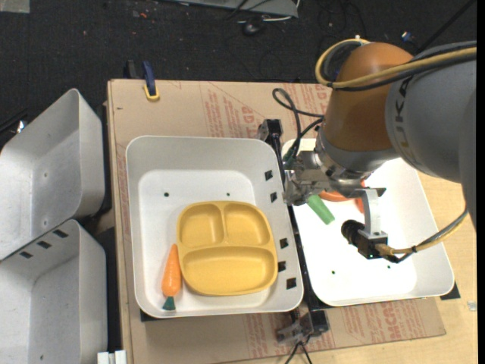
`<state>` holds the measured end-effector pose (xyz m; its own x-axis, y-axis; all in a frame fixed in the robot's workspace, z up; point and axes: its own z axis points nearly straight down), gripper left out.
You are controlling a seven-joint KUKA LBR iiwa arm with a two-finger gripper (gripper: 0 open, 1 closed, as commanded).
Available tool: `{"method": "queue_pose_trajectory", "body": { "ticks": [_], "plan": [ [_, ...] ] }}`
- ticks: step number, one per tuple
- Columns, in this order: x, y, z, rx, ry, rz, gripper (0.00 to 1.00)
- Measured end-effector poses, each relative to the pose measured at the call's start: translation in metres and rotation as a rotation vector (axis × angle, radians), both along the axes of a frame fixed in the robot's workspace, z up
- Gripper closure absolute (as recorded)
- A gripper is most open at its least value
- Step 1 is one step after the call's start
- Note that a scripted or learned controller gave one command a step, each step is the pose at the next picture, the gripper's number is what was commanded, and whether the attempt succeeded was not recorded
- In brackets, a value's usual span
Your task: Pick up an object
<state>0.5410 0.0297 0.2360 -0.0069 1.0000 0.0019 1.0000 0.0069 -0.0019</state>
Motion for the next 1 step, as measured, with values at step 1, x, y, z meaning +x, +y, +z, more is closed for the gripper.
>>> {"method": "queue_pose_trajectory", "body": {
  "ticks": [1],
  "plan": [
    [-0.0186,0.0509,0.0074,0.0,0.0,0.001,1.0]
  ]
}}
